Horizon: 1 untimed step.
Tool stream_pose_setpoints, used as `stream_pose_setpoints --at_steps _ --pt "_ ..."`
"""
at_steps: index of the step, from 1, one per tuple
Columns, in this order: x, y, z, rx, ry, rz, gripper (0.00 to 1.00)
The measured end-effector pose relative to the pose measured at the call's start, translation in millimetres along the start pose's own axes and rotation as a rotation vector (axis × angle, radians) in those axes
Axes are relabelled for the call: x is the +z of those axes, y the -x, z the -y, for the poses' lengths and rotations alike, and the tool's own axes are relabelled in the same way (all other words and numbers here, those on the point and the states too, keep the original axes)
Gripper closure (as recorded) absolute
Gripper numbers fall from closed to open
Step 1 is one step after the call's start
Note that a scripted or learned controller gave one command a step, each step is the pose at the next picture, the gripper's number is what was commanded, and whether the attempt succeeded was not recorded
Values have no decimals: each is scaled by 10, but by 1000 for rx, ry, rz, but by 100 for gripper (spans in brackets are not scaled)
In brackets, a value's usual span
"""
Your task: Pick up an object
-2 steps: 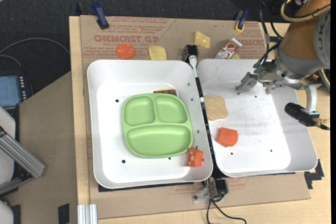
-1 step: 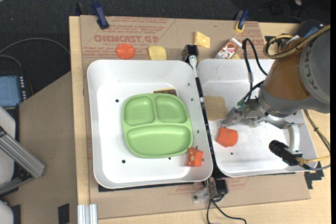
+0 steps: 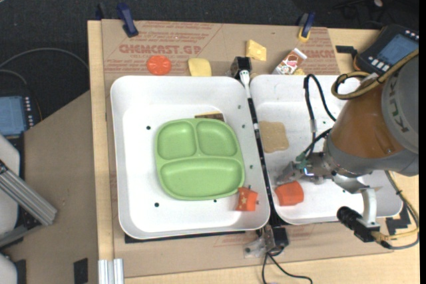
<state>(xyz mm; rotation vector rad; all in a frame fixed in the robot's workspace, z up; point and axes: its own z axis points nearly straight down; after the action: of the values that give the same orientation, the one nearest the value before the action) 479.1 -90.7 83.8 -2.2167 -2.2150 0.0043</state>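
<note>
My gripper (image 3: 293, 174) hangs low in the right bin (image 3: 319, 213), at the end of the grey and orange arm (image 3: 373, 126) that covers much of that bin. An orange block (image 3: 289, 193) lies on the bin floor just in front of the gripper, close to it or touching it; nothing is visibly held. A flat tan piece (image 3: 273, 135) lies farther back in the same bin. In the left bin (image 3: 130, 143) sits a green divided plate (image 3: 199, 158), with a small orange-red object (image 3: 247, 199) at its front right and a brown item (image 3: 210, 117) partly hidden behind it.
On the board behind the bins lie an orange round piece (image 3: 158, 64), a yellow piece (image 3: 199, 67), a yellow wedge (image 3: 256, 50) and a red-and-white packet (image 3: 289, 63). Blue clamps (image 3: 126, 20) (image 3: 306, 24) hold the back edge. Cables (image 3: 313, 110) trail over the right bin.
</note>
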Motion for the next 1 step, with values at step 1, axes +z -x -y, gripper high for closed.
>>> stream_pose_setpoints --at_steps 1 --pt "-24 917 -654 2 15 9 0"
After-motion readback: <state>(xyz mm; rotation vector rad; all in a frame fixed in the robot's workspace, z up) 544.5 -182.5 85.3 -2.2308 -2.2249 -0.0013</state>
